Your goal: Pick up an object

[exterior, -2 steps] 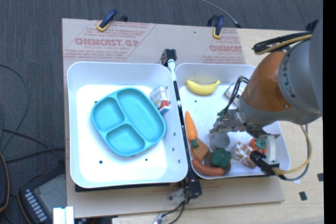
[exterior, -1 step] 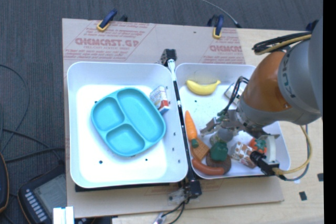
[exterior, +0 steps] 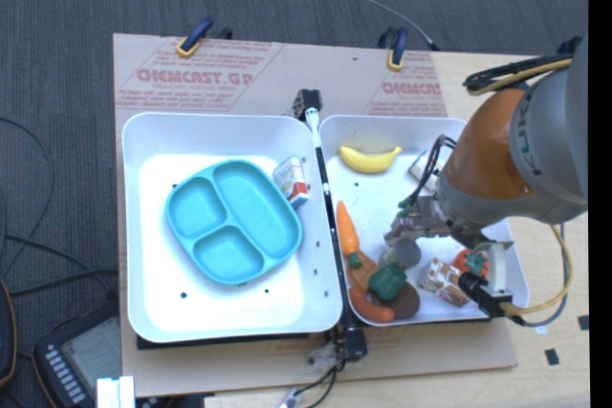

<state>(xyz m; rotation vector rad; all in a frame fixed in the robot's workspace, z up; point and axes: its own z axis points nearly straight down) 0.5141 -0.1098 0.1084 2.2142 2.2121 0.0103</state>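
Grey two-finger gripper (exterior: pixel 405 242), whose jaw opening I cannot tell, hangs over the right-hand white plastic bin (exterior: pixel 368 132) beside the green toy pepper (exterior: pixel 387 281) in crowded toys, so it risks nudging neighbours.

Left bin (exterior: pixel 134 205): divided plate (exterior: pixel 232 221), small carton (exterior: pixel 293 179) just right of it. Right bin (exterior: pixel 382 124): banana (exterior: pixel 370 158) rear, carrot (exterior: pixel 347 226) left, toy foods (exterior: pixel 382 287) front.

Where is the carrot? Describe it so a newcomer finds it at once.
Start at the right white plastic bin. Along its left wall lies the long orange carrot, tip pointing away from the camera. Unlike the curved yellow banana farther back, it is straight and tapered.
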